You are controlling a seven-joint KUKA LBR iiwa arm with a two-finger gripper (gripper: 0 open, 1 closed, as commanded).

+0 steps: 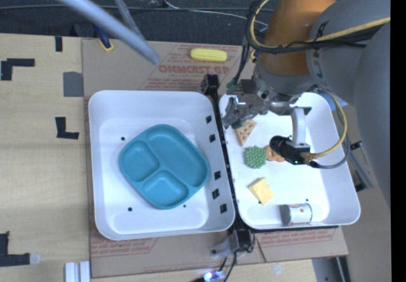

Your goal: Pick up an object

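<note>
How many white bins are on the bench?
2. The left bin holds a blue tray; the right bin sits beside it, under the arm.

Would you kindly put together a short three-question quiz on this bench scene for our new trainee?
1. True or false: the blue divided plate lies in the right bin.
2. Which item sits nearest the green bumpy ball? A) the yellow block B) the cracker C) the small cylinder
3. Fill in: the yellow banana-like toy lies on the ____ beyond the bins.

Key: 1 false, it lies in the left bin; 2 B; 3 cardboard.
</note>
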